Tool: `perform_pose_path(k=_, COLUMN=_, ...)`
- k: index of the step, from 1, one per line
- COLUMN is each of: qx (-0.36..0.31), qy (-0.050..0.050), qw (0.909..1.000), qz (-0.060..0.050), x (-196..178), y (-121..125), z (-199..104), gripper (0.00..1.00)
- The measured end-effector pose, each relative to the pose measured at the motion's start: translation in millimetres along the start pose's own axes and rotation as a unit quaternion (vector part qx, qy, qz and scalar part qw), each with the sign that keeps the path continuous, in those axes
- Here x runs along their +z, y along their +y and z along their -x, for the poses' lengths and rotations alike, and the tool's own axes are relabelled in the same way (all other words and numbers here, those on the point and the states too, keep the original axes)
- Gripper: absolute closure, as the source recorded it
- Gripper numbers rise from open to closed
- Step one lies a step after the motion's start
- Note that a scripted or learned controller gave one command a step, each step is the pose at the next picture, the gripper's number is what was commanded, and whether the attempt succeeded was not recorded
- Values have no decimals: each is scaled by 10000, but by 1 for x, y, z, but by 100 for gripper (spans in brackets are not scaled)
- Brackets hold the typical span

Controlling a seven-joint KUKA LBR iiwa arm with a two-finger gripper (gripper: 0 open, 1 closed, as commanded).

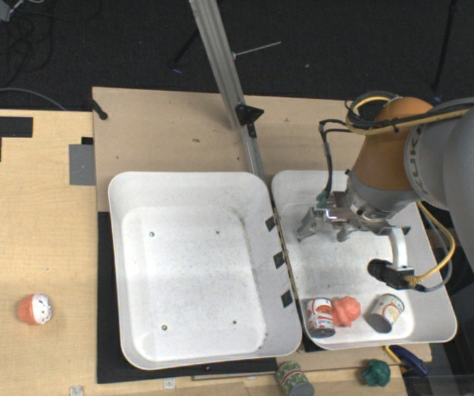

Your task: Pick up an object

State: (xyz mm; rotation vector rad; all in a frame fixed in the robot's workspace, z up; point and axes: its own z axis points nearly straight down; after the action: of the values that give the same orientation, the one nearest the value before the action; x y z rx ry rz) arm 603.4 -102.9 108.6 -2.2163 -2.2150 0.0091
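Note:
At the near end of the right bin (pixel 435 320) lie three objects: a red and white can (pixel 321 316), an orange-pink lump (pixel 347 310) touching it, and a small tin (pixel 386 312) on its side. My gripper (pixel 324 228) hangs over the middle of this bin, well above those objects in the view. It is open, with its two silver fingers (pixel 303 225) spread apart and nothing between them. The orange wrist band (pixel 386 151) and grey arm reach in from the right.
The left bin (pixel 130 196) adjoins the right one, with black clips along the shared wall. A slanted aluminium rail (pixel 220 56) rises behind the bins. An orange and white ball (pixel 35 309) lies on the wooden bench far left. A small can (pixel 291 378) and a green object (pixel 376 373) sit below the bins.

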Motion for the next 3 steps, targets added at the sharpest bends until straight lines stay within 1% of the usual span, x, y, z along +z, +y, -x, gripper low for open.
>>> perform_pose_path(k=1, qx=8, qy=-9, qw=10000, qz=40, x=17, y=0, z=-1, gripper=0)
perform_pose_path(k=2, qx=34, qy=-6, qw=10000, qz=41, x=6, y=0, z=1, gripper=100)
perform_pose_path(k=3, qx=30, qy=-11, qw=10000, qz=57, x=-38, y=-1, z=9, gripper=100)
